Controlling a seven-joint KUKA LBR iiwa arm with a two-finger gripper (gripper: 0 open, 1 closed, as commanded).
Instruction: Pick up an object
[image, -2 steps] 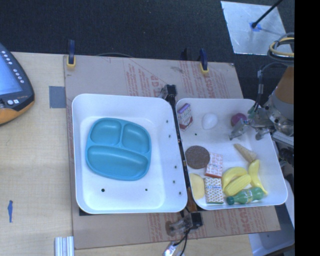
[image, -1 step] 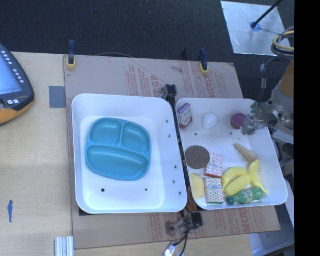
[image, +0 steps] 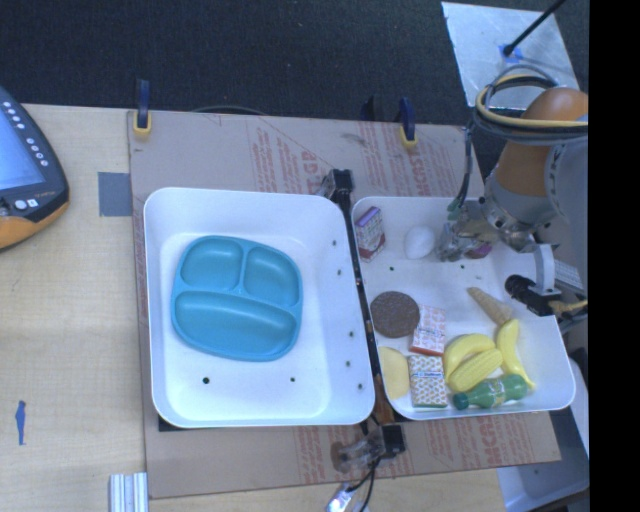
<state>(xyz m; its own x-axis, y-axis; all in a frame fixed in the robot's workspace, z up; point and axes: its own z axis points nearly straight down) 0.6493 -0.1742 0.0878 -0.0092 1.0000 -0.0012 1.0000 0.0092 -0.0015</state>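
2 white bins share the bench; the right bin (image: 560, 395) carries every loose object, bananas (image: 478, 357) near its front edge. Nothing looks lifted yet. At its back edge, the gripper (image: 466, 243) hangs low; whether it grips anything, I cannot tell.

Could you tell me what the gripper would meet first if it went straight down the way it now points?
Probably bare floor of the right bin: the gripper points down just right of the white egg, though depth is unclear.
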